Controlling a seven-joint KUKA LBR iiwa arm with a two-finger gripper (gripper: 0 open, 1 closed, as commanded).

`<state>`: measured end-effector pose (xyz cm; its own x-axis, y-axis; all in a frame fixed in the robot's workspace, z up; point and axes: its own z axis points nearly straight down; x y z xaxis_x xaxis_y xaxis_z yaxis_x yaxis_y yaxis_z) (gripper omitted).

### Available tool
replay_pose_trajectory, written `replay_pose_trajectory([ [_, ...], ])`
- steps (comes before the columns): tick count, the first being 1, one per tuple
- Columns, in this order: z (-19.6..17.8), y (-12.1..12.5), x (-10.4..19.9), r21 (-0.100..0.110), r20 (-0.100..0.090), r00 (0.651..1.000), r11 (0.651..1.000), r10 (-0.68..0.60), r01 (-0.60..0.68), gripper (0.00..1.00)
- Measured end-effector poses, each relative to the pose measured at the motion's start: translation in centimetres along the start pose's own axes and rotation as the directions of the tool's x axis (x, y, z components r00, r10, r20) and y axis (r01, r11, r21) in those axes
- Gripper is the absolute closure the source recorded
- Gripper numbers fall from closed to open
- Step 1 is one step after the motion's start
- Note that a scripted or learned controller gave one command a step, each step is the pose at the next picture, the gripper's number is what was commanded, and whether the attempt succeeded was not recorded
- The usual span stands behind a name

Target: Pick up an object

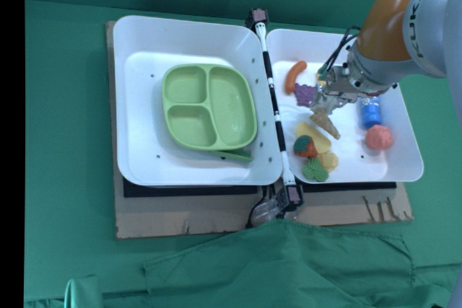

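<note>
We hover our end effector [323,104] in the right bin [404,155], just above the cone [325,122], beside the purple grapes [305,93]. Its opening we cannot tell. Crowded toys could make us nudge the grapes or pinch nothing.

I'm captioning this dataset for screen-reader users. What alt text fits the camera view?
A grey-and-orange robot arm lowers its gripper over the right bin, above toy foods including a cone, sausage and strawberry. The left bin holds a green divided plate.
</note>
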<state>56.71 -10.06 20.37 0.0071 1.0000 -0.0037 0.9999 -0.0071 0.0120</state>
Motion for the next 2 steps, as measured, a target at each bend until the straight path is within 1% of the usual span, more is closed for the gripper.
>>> replay_pose_trajectory([
  [2, -2.4, 0.3, -0.2, -0.011, 0.002, 1.000, 1.000, 0.006, -0.006, 1.00],
])
